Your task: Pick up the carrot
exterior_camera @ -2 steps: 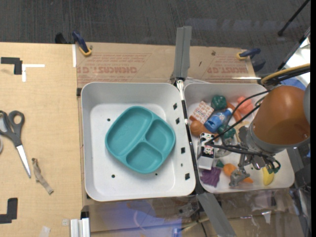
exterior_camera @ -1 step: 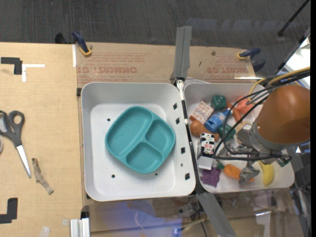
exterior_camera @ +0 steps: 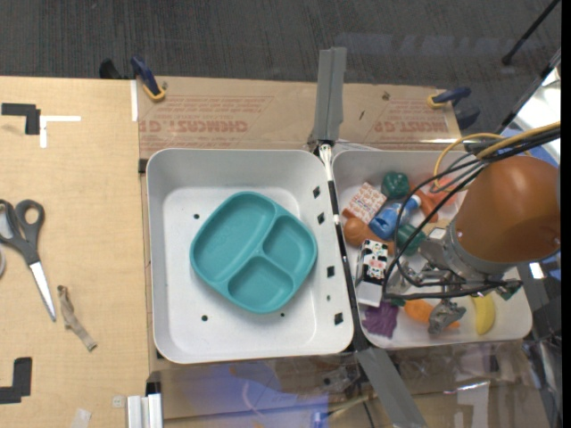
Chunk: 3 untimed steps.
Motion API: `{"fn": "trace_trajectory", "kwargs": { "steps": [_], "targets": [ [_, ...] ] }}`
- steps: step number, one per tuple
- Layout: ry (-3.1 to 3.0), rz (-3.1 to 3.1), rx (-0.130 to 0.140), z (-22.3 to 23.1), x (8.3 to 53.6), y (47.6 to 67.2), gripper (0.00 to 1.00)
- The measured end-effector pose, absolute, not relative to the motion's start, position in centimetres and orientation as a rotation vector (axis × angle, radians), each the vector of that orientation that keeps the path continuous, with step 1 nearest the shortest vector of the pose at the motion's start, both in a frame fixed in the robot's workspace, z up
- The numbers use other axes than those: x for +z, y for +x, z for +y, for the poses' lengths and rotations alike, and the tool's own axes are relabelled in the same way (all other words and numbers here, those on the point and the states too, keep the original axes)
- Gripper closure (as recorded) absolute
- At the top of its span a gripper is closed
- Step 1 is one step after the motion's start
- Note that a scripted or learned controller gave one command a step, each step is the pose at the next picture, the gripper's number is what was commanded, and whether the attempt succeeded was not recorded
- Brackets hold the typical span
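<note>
The fingers (exterior_camera: 443, 317) hang low at the near side of the right bin (exterior_camera: 508, 333), their metal tips just over an orange piece that looks like the carrot (exterior_camera: 419, 309); whether they are spread or pressed together cannot be told from here. A yellow banana (exterior_camera: 484, 315) lies just right of them, and a purple piece (exterior_camera: 381, 319) lies to the left. Above, the orange band (exterior_camera: 508, 208) of the arm covers much of the bin. Farther off sit a blue bottle (exterior_camera: 387, 218) and a dark green item (exterior_camera: 395, 185). The left bin (exterior_camera: 169, 266) holds a teal divided plate (exterior_camera: 254, 252). Scissors (exterior_camera: 28, 248) lie on the table (exterior_camera: 71, 194), far left.
</note>
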<state>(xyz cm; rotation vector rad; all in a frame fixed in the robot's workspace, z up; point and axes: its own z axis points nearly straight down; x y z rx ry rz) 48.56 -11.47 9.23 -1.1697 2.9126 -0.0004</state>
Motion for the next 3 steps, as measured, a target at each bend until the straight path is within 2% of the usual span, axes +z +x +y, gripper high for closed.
{"fn": "trace_trajectory", "kwargs": {
  "steps": [1,2,3],
  "targets": [
    [-1.366,2.818,0.004,-20.2,9.4,49.4,0.00],
    [-1.441,2.789,0.004,-15.6,9.1,49.2,0.00],
    [-1.435,2.787,0.004,-15.4,10.1,49.4,1.00]
  ]
}}
